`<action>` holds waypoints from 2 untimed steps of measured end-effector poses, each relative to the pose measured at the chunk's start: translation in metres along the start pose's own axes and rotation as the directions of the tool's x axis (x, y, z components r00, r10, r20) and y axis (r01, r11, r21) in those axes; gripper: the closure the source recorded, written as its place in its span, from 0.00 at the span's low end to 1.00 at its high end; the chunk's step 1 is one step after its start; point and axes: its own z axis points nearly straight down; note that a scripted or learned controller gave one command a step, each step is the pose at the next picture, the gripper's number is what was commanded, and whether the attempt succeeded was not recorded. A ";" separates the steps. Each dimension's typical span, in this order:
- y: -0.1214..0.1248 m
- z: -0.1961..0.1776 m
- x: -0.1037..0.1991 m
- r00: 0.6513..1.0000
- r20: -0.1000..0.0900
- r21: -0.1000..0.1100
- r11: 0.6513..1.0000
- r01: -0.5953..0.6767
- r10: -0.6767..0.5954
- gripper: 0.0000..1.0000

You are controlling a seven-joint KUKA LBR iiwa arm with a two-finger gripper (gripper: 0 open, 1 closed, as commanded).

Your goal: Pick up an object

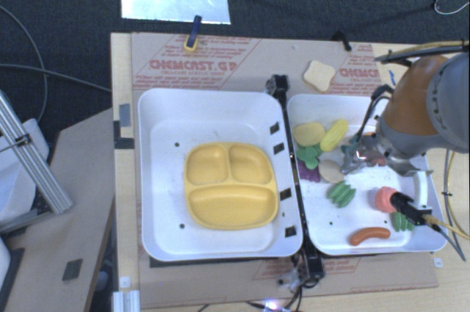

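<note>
Toy food (338, 193) in right bin (421, 244) | hand (355, 155) grip unclear | board (192, 64) reads "CHEMCAST GP"

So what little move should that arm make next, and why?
Probably lower straight down a little: the gripper hangs in the right white bin above the pale tan round piece, with the ridged green toy vegetable beside it, and nothing shows held.

Bright, even light; slightly soft focus
</note>
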 end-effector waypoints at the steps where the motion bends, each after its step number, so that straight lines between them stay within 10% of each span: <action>1: 0.039 -0.001 0.046 1.000 0.002 -0.008 1.000 0.008 -0.008 1.00; 2: -0.041 0.000 0.044 1.000 0.000 0.003 1.000 -0.002 0.002 1.00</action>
